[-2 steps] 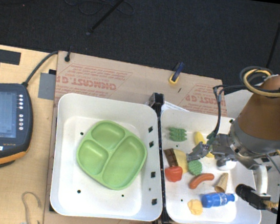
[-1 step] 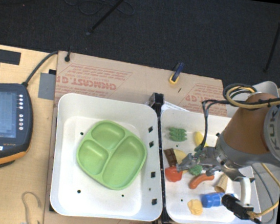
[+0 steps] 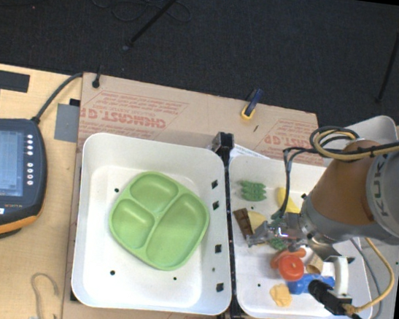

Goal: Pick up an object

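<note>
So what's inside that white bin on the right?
The right bin holds small toys: a green one, a red one, a blue one and a yellow one. The arm covers part of the bin, so anything beneath it is hidden.

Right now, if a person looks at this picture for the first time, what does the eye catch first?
Probably the bright green divided plate, lying alone in the left white bin. Next comes the big grey and orange arm reaching in over the right bin, its claw low above a crowd of small toys, among them a red piece and a green one.
</note>
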`<state>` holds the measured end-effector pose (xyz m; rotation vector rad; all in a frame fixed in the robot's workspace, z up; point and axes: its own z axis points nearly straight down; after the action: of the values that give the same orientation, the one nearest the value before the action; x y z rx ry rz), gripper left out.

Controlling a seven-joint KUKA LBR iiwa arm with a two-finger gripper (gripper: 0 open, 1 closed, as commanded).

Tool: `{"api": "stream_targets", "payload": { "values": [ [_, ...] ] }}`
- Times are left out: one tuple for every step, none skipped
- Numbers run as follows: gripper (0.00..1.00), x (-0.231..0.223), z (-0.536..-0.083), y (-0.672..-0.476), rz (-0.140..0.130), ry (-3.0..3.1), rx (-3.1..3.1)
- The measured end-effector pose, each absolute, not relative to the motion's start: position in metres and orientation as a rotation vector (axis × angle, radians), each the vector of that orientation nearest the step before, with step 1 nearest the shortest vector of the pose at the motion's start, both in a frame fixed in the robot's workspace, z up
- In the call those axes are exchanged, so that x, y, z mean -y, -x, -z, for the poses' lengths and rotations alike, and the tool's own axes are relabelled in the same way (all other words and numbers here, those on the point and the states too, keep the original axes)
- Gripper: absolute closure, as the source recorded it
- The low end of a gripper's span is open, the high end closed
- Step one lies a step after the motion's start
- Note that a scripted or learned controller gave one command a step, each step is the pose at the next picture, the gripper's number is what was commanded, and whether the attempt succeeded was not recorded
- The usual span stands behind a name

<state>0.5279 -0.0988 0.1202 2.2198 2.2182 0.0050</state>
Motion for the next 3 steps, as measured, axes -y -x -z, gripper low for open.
{"api": "stream_targets", "payload": {
  "values": [
    [1.00,0.101,-0.125,-0.525,0.006,-2.240,-2.213],
    [1.00,0.096,-0.177,-0.517,-0.001,-2.223,-2.220],
    [1.00,0.096,-0.229,-0.518,-0.003,-2.220,-2.220]
  ]
}}
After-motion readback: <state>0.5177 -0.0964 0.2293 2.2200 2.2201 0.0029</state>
